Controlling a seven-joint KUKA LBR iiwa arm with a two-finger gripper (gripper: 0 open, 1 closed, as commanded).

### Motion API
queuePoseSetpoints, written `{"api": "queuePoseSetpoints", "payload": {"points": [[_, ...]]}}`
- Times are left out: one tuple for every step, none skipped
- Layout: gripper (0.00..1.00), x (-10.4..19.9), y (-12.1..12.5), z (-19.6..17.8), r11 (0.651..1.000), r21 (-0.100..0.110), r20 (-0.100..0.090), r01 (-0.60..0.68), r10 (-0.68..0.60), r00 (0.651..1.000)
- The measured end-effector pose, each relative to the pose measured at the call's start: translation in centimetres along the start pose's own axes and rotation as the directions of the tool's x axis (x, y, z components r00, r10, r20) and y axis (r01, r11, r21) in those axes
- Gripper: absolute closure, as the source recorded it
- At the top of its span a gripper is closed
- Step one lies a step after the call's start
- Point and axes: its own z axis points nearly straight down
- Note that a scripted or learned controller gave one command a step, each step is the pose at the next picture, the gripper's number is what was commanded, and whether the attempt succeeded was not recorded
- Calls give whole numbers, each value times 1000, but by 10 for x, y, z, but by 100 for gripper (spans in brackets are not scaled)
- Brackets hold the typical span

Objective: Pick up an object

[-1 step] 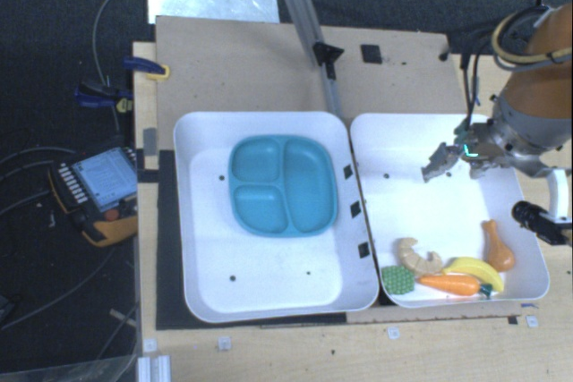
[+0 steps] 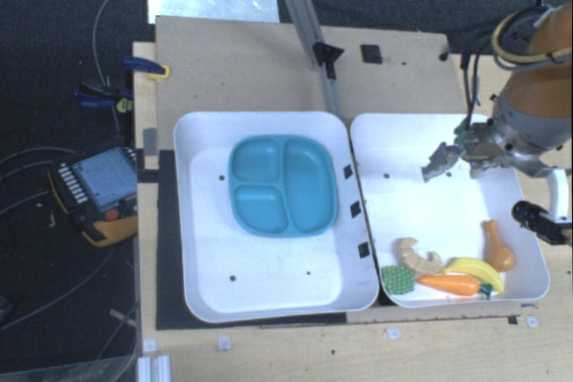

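White plastic forms both shallow bins on our bench. We see the left bin [image 2: 206, 282] holding a blue divided plate [image 2: 283, 184] with three compartments, lying flat near the bin's far half. The right bin [image 2: 394, 219] keeps its toys crowded along the near edge: a green textured piece [image 2: 399, 280] at the near-left corner, a beige curled piece [image 2: 417, 256] just beyond it, an orange carrot [image 2: 450, 284] lying lengthwise against the near wall, a yellow banana [image 2: 473, 268] touching the carrot's far side, and an orange-brown drumstick-shaped toy [image 2: 498, 248] further right, tilted with its thin end pointing away from us.

Our arm [image 2: 537, 94] comes in from the right, its orange band above the wrist. The gripper [image 2: 440, 164] hangs over the far middle part of the right bin, well apart from the toys (they all sit toward the near wall). We cannot tell how far its fingers are spread, since they blur into one grey shape from this angle, and we see nothing caught between them.

A handheld controller [image 2: 97, 191] lies on the dark floor to the left of the bench.
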Motion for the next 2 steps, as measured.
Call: {"api": "queuePoseSetpoints", "payload": {"points": [[0,-3,1,62,1000,5,0,-4,4,1000],[0,1,8,108,1000,5,0,-4,4,1000]]}}
